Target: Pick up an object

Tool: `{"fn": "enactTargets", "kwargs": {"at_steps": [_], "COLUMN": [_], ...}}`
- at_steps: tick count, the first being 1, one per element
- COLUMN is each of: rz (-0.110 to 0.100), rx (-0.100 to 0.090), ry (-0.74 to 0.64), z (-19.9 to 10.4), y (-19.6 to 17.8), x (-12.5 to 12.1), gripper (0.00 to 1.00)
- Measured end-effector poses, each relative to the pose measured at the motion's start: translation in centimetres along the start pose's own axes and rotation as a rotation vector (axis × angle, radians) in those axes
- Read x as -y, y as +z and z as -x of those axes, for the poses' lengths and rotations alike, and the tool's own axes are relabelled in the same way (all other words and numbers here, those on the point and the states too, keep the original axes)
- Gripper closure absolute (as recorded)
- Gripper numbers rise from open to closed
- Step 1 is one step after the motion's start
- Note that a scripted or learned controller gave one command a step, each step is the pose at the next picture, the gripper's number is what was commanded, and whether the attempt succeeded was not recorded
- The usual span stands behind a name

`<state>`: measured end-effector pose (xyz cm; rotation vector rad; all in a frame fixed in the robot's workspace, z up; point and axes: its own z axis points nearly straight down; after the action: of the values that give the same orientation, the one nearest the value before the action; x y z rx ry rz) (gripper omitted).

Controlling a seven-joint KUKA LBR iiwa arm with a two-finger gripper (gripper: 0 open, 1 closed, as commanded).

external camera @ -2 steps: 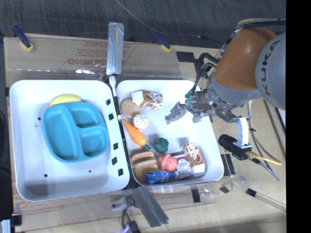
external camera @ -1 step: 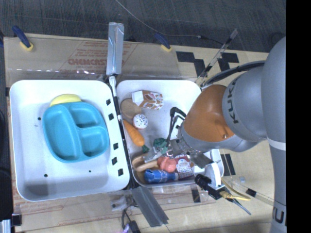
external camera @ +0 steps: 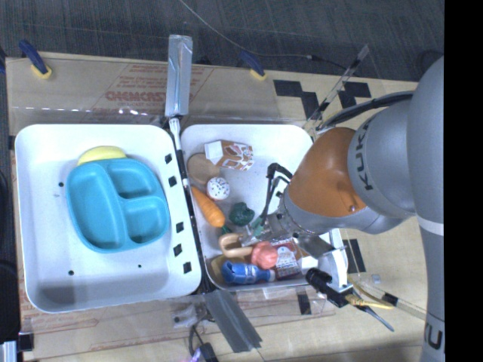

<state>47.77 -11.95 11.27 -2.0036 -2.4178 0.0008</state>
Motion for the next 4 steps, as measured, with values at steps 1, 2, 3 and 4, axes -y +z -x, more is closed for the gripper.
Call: {"fn": "enactTargets", "kwargs": {"at_steps": [1, 2, 3, 4], "rz": [0.0, -0.001, -0.003, -0.003], "rx": [0.0, -0.001, 0.0, 0.0], "ry": [0.0, -0.065, -0.071, -0.071], "z": [0.0, 0.7, 0.8, 0.8], "y": [0.0, 0.9, -0.1, 0.0], "x": [0.0, -5.3, -5.2, -5.2], "gripper": [0.0, 0.0, 1.0, 0.0]}}
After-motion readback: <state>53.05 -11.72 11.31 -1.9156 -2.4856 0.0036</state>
